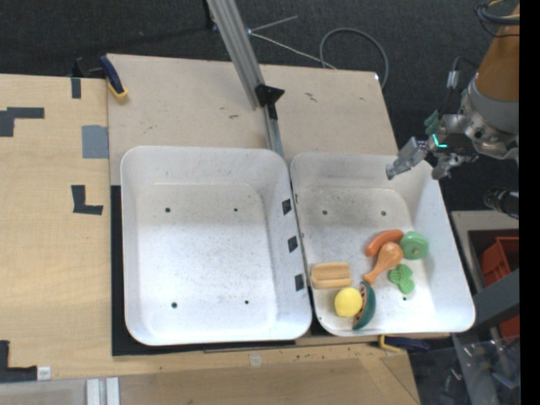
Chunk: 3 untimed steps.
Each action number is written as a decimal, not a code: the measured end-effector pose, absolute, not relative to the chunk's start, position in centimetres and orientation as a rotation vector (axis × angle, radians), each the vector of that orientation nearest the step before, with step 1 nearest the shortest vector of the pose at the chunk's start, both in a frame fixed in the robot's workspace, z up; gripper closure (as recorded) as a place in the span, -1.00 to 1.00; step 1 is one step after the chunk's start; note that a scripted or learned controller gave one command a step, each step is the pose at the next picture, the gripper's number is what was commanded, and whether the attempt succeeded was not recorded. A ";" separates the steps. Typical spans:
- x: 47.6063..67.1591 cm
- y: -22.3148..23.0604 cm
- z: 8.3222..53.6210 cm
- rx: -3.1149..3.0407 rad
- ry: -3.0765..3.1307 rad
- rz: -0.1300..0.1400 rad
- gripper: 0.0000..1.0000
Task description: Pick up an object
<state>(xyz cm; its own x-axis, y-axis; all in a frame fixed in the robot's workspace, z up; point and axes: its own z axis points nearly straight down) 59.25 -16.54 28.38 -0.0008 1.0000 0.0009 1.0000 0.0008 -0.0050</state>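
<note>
Though the left bin [202, 243] holds nothing, the toys [371, 278] all lie near the right bin's [354, 180] front right corner, none lifted. The gripper [418, 160] hovers released above its back right edge; picking remains.

Bench and surroundings, seen from above at a slant.

You've got a light wooden bench top [51, 226] on the left with grey tape patches [94, 140] and dark tape marks [83, 199], and a paler board [202, 99] behind the bins. A silver metal rail [236, 36] runs diagonally down from the top to a black bracket [268, 94]. A blue-and-yellow clamp [113, 76] grips the board's far left corner. Floor is dark carpet [126, 11], with a thin looped cable [354, 45] lying on it. Lighting is even, no hard shadows. A red crate [499, 256] sits at the right.
</note>
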 end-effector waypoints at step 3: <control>58.8 -15.3 17.8 -2.216 -2.220 0.007 -1.00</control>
